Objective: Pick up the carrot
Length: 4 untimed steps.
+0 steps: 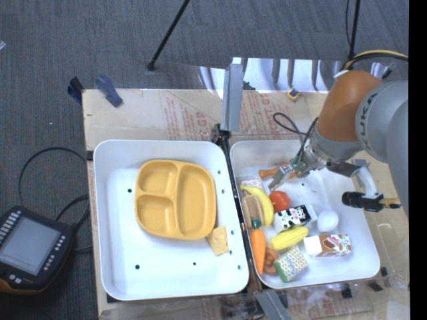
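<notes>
Though boxes printed, carrot (257, 247) unlabelled

Grey carpet floor (80, 25), tripod legs (172, 27)

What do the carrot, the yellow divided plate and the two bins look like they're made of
The carrot looks like smooth moulded plastic toy food: flat, even orange. The yellow divided plate seems matte plastic, one uniform colour with rounded moulded compartments. The bins look like thin, slightly glossy white plastic, though that's less certain.
</notes>
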Each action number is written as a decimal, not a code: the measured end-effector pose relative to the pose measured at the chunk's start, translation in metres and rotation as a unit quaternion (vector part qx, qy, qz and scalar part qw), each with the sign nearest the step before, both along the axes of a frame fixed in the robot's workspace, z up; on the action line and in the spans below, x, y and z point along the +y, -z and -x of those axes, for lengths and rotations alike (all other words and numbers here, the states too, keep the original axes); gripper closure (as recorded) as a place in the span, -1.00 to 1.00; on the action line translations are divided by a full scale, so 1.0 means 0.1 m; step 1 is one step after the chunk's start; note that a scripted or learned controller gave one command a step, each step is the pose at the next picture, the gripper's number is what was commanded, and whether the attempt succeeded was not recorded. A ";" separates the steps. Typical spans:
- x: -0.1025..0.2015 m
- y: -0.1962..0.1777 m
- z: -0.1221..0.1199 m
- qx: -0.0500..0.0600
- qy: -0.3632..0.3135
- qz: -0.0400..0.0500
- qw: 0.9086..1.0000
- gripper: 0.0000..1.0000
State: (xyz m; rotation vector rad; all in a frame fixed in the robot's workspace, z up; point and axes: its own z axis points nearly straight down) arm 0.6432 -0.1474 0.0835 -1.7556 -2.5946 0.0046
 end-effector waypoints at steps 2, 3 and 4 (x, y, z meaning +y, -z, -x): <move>0.01 -0.11 -0.01 0.000 0.000 0.000 1.000 1.00; 0.00 -0.11 -0.01 0.000 0.001 0.000 1.000 -1.00; 0.48 -0.03 0.00 -0.002 0.139 0.003 0.990 -1.00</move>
